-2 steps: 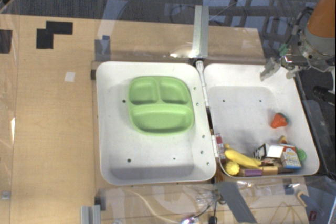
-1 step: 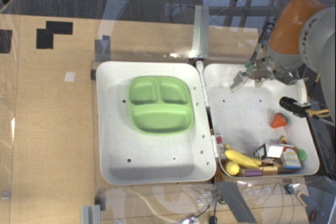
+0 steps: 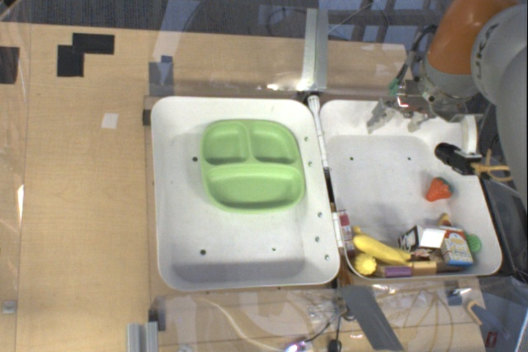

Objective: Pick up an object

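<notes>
Objects for picking lie in the right bin [image 3: 379,177], heaped along its lower edge in the lower right of the frame. Left to right across the worktop [image 3: 74,194], pale wood grain:

- Left bin [image 3: 177,251], shallow, white, smooth, rounded corners; holds a green divided plate [image 3: 251,163], matte plastic, three compartments, lying flat.
- Right bin, same make; a yellow banana [image 3: 378,248], curved, lies beside a small yellow rounded fruit [image 3: 365,265]; next to them a small printed carton [image 3: 454,247] amid mixed packets.
- Orange-red lumpy item [image 3: 438,190], alone at mid-right, apart from the heap.
- Pincer [image 3: 397,115], grey metal, at the upper edge of the right bin, fingers spread apart, nothing between them; the heap lies well below it in the frame, the orange-red item lower right of it.
</notes>
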You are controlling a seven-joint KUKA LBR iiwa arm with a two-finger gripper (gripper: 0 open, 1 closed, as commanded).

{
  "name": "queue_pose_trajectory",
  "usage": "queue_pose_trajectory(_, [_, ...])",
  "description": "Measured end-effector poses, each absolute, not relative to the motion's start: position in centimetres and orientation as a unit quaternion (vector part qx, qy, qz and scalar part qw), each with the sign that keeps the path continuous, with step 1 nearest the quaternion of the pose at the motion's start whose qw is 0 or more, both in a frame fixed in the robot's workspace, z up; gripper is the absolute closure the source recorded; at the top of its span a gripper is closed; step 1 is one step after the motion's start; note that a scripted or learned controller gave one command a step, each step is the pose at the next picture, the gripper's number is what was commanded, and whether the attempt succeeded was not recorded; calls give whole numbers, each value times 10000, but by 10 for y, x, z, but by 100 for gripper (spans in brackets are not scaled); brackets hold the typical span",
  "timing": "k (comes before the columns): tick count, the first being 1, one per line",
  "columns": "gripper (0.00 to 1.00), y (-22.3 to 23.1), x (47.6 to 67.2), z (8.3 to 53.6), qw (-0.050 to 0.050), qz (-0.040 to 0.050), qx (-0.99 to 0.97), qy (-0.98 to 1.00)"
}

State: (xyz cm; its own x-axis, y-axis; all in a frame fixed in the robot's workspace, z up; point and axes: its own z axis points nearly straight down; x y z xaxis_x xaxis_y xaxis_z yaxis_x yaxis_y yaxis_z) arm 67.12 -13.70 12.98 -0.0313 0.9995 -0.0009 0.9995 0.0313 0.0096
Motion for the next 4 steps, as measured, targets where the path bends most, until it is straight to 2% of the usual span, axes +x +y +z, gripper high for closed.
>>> queue_pose_trajectory(1, [0, -164, 628, 97, 23, 22, 7370, 6758])
queue_pose_trajectory(2, [0, -177, 587, 90, 53, 40, 7052, 7090])
queue_pose_trajectory(3, [0, -207, 506, 91, 58, 31, 6861, 7274])
queue_pose_trajectory(4, [100, -204, 509, 103, 81, 64, 6847, 7287])
